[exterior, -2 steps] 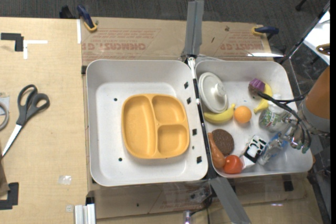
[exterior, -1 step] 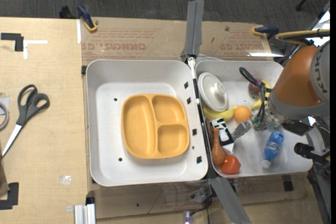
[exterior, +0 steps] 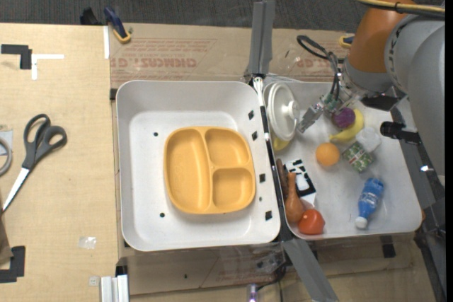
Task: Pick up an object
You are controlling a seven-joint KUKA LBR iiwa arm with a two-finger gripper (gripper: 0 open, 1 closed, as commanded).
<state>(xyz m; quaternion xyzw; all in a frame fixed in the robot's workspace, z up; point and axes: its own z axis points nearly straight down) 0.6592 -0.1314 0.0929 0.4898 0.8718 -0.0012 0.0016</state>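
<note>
My gripper (exterior: 316, 112) hangs low over the back of the right bin (exterior: 403, 221), below the orange-banded wrist (exterior: 373, 39). It sits between a silver metal bowl (exterior: 282, 109) on its left and a purple item (exterior: 345, 116) lying on a yellow banana (exterior: 353, 129) on its right. Nothing shows held in it. Further forward in that bin lie an orange ball (exterior: 327, 154), a green and white packet (exterior: 359, 154), a blue bottle (exterior: 368, 201), a red tomato (exterior: 311, 221), a brown stick-shaped item (exterior: 291, 196) and a black and white card (exterior: 304, 179).
The left bin (exterior: 134, 152) holds a yellow divided plate (exterior: 210, 170). A grey divider bar (exterior: 262, 39) runs back between the bins. Scissors (exterior: 32, 146) lie on the wooden bench at far left, and a blue clip (exterior: 117, 23) sits at the back.
</note>
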